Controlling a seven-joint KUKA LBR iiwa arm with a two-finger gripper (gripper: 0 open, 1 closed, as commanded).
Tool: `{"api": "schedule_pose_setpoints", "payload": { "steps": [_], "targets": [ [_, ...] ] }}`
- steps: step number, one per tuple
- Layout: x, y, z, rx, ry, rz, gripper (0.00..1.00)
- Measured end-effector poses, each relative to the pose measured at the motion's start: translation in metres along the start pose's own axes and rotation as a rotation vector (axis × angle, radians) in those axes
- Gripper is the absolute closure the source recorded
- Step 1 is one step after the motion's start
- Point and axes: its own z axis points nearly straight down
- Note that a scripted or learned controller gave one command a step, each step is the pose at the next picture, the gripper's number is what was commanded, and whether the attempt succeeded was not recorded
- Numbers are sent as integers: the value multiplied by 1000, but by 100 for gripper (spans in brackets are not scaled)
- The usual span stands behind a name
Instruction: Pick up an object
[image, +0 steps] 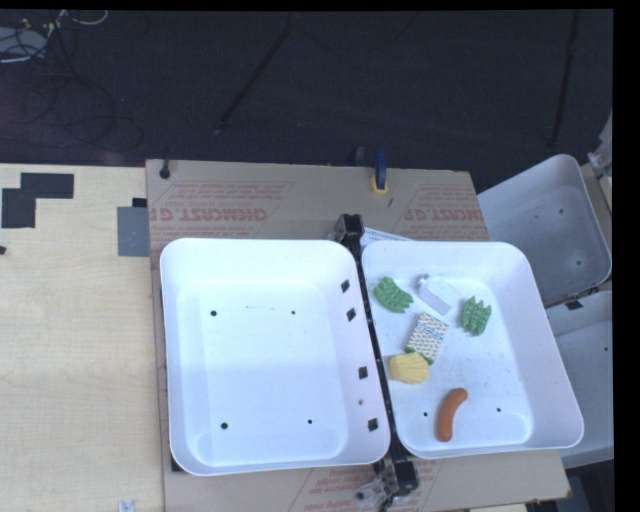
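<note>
two white bins on printed cardboard, five small things in the right one

the cardboard sheet (300, 205) under the bins carries reddish printing that reads backwards and upside down from this view; the letters are too faint and broken to make out with any certainty. on the pale wooden table (70, 350) to the left lie some dark flat patches, no writing on them.

the left bin (185, 300) shows its bare white floor with a few small dark dots. the right bin (520, 280) holds all the loose things: a green leafy piece (392, 294) near its upper left, a small clear or white block (434, 295) just beside it, a second green leafy piece (475, 315) to the right, a checkered patterned packet (428, 335) in the middle, a yellow piece (408, 368) touching or just below the packet, and an orange sausage-shaped piece (449, 413) lower down, apart from the rest.

black clips (362, 373) run along the seam between the bins. a blue and yellow clamp (380, 173) sits at the cardboard's far edge. a grey metal plate (550, 220) lies off to the right.

nothing stands over the objects. as for the jaws, i cannot tell their state.
</note>
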Motion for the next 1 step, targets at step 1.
{"api": "schedule_pose_setpoints", "payload": {
  "steps": [1],
  "targets": [
    [-58, -45, -1, 2, -1, 10, 100]
  ]
}}
